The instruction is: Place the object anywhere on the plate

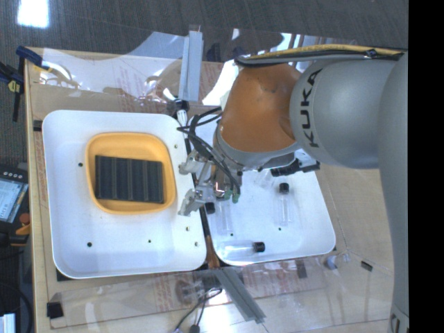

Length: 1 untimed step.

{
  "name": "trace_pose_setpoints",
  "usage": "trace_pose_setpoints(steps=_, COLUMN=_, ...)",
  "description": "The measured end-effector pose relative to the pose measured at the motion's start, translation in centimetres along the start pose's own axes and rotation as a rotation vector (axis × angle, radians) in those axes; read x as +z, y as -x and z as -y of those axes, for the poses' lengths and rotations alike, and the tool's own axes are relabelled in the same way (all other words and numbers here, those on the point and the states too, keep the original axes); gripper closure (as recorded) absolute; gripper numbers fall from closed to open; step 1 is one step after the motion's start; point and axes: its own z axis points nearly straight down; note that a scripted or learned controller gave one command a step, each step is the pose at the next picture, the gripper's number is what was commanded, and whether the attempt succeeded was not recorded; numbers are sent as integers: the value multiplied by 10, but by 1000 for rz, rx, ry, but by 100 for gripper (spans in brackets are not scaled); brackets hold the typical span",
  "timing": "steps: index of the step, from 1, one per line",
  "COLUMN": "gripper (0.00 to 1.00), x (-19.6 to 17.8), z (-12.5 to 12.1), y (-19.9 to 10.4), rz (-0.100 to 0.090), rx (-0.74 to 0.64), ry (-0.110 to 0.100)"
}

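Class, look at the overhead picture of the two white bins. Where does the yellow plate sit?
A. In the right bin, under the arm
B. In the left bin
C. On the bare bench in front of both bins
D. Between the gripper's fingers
B: the yellow plate, with a dark ribbed block on it, lies inside the left bin, while the gripper hangs over the seam between the two bins.

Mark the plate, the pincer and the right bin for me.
plate (128, 148): camera view, on its yellow rim above the dark ridged centre.
pincer (192, 184): camera view, midway between its fingertips.
right bin (305, 236): camera view, on bare white floor by the right edge.
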Motion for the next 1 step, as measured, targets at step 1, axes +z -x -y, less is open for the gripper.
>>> trace_pose_setpoints(steps=1, gripper=0, x=-3, z=-69, y=-17, rz=2, rx=-290, ry=1)
